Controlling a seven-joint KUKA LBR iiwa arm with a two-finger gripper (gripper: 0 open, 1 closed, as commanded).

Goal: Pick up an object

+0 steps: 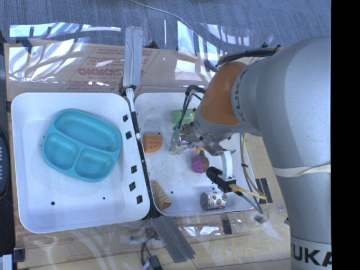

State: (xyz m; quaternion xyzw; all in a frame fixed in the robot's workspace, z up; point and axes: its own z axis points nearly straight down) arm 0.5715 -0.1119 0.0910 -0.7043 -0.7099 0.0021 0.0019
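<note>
My arm (281,100) reaches in from right, bent over right bin (185,207), orange band above wrist. My hand (179,142) low over bin's middle, pointing toward divider; can't tell how wide it's parted or whether it grips anything. Orange waffle piece (152,142) just beside it. Green object (183,117), purple object (198,163), can (214,201), cone (161,196) nearby. Blue tray (81,145) in left bin (34,207).

Divided plate (82,145) lies in left bin (22,207).
</note>
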